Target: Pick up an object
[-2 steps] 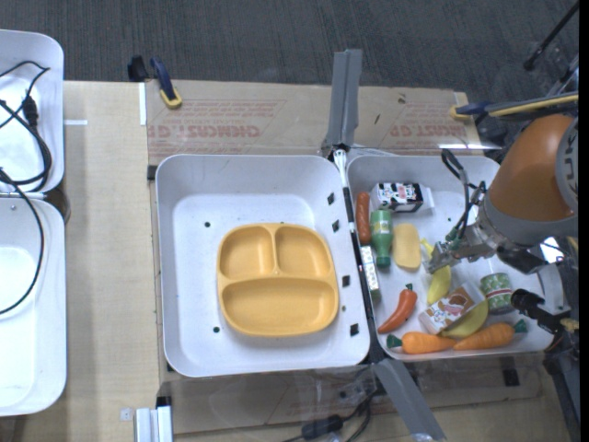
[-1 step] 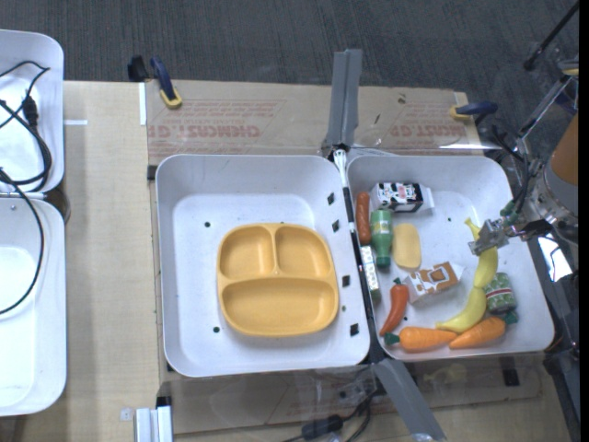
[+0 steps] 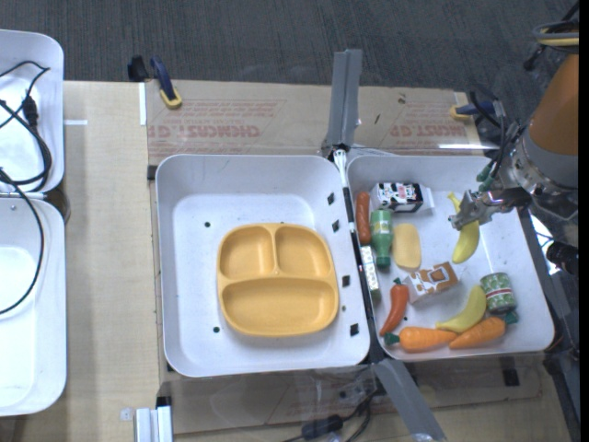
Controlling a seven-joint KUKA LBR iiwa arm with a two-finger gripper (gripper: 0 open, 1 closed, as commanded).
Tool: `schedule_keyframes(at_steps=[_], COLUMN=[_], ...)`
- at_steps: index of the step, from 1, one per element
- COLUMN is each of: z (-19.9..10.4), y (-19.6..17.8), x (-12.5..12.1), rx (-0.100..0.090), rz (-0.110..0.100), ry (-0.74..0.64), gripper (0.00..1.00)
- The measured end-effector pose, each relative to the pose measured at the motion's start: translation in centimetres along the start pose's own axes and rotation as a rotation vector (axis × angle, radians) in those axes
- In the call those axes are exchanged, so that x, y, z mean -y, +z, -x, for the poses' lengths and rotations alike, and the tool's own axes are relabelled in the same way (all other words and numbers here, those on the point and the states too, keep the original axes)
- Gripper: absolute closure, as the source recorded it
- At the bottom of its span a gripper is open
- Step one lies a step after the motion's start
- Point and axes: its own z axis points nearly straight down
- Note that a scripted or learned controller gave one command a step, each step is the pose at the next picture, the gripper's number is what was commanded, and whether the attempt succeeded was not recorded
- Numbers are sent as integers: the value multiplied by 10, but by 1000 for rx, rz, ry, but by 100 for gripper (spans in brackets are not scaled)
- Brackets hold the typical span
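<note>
The arm [image 3: 557, 122] comes in from the right, cut off by the frame edge, so we see little more than the orange band and the grey wrist. The gripper [image 3: 474, 208] hangs over the upper right part of the right bin [image 3: 537, 274], a tangle of small metal parts, and whether it's spread or closed I cannot tell at this size.

Just beneath it lies a yellow banana [image 3: 467, 240], smooth and curved, its upper end partly hidden by the gripper (touching or merely overlapping, hard to say). Nothing is visibly caught in the tool.

The bin itself is shallow white plastic with rounded corners, and it's crowded. Along the left wall: a reddish sausage [image 3: 363, 219], a green bottle [image 3: 381, 238], a pale yellow slab [image 3: 407, 247] with soft edges. At the top, a black-and-white carton [image 3: 400, 195]. In the middle a small brown-and-white box [image 3: 433, 282], tilted. Lower down, a red chilli pepper [image 3: 395, 308], two orange carrots [image 3: 428, 339] [image 3: 479, 331] lying end to end, a second banana [image 3: 467, 310] and a green-labelled can [image 3: 498, 292] on its side.

The left bin [image 3: 179, 274] holds one thing: a yellow three-compartment plate [image 3: 276, 279], glossy, sitting flat near the centre.

Both bins rest on a cardboard sheet [image 3: 239, 127] with reversed red print, clamped at its corners.
</note>
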Motion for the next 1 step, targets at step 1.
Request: schedule_keyframes(at_steps=[1], z=[0], y=[-8], x=[0], rx=[1], rz=[-1], ry=[-2], gripper=[100])
